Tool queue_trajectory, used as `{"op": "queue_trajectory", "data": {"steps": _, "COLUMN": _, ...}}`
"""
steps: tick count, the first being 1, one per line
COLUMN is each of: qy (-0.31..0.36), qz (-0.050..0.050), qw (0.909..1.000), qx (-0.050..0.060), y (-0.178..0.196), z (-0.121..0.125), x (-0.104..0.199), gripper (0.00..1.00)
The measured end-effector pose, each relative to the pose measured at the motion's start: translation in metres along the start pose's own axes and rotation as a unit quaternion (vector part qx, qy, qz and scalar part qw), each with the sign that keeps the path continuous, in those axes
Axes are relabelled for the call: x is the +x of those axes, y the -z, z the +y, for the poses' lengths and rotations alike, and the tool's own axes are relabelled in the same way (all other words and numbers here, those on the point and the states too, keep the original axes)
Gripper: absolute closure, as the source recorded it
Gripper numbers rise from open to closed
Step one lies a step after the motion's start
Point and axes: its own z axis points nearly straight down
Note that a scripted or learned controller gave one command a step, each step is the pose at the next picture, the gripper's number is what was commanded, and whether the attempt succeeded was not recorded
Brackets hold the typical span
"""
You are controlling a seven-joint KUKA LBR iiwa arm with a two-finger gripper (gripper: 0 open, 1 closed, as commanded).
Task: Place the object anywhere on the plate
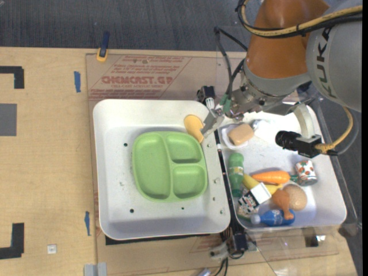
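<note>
Yellow object (194,126) seemingly between end effector (208,123) fingers, beside plate (169,165).

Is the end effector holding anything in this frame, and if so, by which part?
Yes: the end effector grips a yellow banana-like toy by its right end, above the left bin's upper right corner, beside the green plate.

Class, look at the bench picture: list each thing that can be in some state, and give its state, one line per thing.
gripper: above the left bin's right edge, a yellow object at its fingertips.
yellow object: at the plate's upper right edge, grip unclear.
green plate: flat in the left bin, nothing in its compartments.
left bin: holds the plate.
right bin: crowded with small objects.
carrot: lying on its side.
</note>
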Motion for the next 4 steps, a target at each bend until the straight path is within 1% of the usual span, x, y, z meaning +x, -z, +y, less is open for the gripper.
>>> {"op": "queue_trajectory", "data": {"steps": 4, "qy": 0.000, "qz": 0.000, "qw": 1.0000, "qx": 0.000, "y": 0.0000, "z": 0.0000, "x": 0.0000, "gripper": 0.00}}
